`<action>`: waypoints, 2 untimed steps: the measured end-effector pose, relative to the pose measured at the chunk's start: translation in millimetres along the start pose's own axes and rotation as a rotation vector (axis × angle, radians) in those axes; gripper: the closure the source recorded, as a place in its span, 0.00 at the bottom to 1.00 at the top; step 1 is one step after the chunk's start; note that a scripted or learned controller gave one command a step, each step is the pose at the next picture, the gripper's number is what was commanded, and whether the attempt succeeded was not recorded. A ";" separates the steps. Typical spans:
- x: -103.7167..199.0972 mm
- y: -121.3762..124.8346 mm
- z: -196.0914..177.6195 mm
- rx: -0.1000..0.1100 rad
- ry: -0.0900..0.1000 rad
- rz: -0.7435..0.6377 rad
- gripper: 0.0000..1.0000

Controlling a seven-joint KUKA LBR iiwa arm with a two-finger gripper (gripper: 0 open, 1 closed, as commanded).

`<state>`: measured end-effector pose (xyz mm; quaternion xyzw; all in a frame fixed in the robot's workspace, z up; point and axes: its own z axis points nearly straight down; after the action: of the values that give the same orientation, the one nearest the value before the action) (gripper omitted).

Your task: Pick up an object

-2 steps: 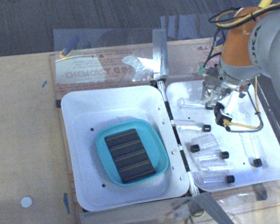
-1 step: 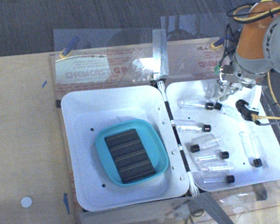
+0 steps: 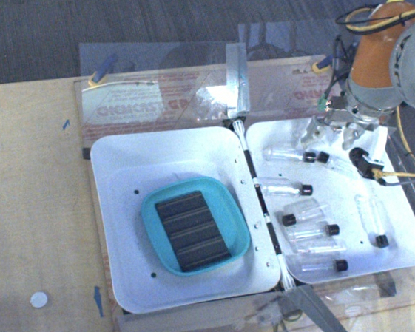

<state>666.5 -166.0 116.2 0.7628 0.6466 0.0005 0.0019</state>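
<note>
Closest to the lens is the bottom row of clear vials with black caps in the right bin point(image 3: 414, 246), the lowest one point(image 3: 323, 265) lying roughly sideways with its cap pointing right. So the pickable stuff is all in that bin: about half a dozen vials scattered around, plus one upright-ish one point(image 3: 375, 218) near the right wall.

End effector point(image 3: 337, 126) sits over the bin's top edge, and honestly I can't tell how it's set from this angle. Nearest target looks like the vial point(image 3: 296, 156) just below and left of it, long axis running left-right with a slight tilt, cap toward the arm.

Left bin point(image 3: 116, 209) has a teal tray point(image 3: 193, 225) with a dark ribbed insert, well apart. Biggest snag, I'd guess: the yellow cable point(image 3: 393, 174) and neighbouring vials crowding things.
</note>
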 end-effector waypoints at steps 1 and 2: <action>-3.7 -37.5 29.2 -0.001 0.002 -0.031 0.00; -3.8 -37.5 29.2 -0.001 0.002 -0.030 0.00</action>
<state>629.0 -163.7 86.9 0.7529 0.6581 0.0016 0.0017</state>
